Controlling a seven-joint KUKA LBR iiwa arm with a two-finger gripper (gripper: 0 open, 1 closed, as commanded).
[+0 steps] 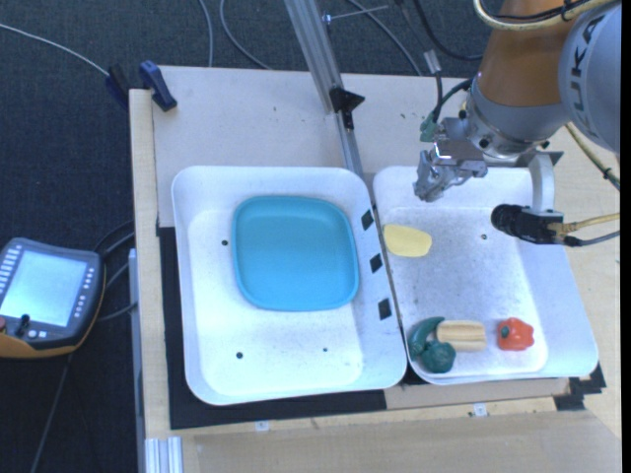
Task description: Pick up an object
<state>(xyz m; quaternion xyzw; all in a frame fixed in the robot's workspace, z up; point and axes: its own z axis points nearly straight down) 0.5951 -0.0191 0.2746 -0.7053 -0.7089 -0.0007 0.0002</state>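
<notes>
The gripper point(431, 187) hangs over the far edge of the right bin point(552, 294); I cannot tell its state. The left bin point(197, 264) holds a blue plate point(295, 251). In the right bin a yellow piece point(406, 240) lies near the gripper. Along the near edge lie a green vegetable point(431, 346), a beige block point(461, 335) and a red pepper point(514, 334).

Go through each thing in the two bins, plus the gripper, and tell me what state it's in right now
gripper: above the right bin's far edge, holding nothing visible.
yellow piece: lying flat, right bin, near its left wall.
green toy vegetable: lying at the right bin's near edge.
tan block: on its side, touching the green toy vegetable.
red toy pepper: resting, apart from the tan block.
blue plate: flat in the left bin.
</notes>
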